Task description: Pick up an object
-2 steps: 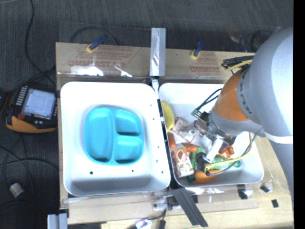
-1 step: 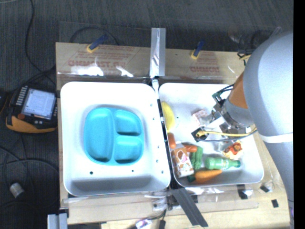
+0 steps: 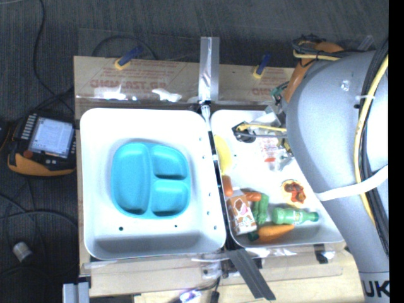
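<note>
Dark grey carpet surrounds a bench (image 3: 145, 74) topped with brown cardboard, where two shallow white bins sit side by side, parted by a divider rail (image 3: 214, 169). That rail serves as the landmark here.

Left of the rail, the left bin (image 3: 101, 232) holds a turquoise compartment tray (image 3: 151, 178) lying flat near its middle. Right of the rail, the right bin (image 3: 328, 232) carries a scatter of small things. Just beside the rail lies a yellow banana-like piece (image 3: 221, 154). Lower down, still close to the rail, stands a small printed carton (image 3: 242, 214) with a picture on its face; its lettering is too small to read. Further from the rail lies a green bottle (image 3: 291, 216) on its side, with an orange carrot (image 3: 275, 231) just below it and a red and green piece (image 3: 255, 199) above the carton. A small red and yellow item (image 3: 294, 191) sits farther right.

The grey arm (image 3: 334, 106) covers the right bin's far side. The gripper (image 3: 260, 130) reaches toward the upper part of that bin, right of the rail; whether it is wide or narrow cannot be told, and nothing is visibly held.

Faded red printing runs across the cardboard beyond the bins, not legible. White letters "UK" (image 3: 375, 289) show on the arm's base. A handheld pendant (image 3: 44, 141) with a lit screen rests on the carpet far left of the rail.
</note>
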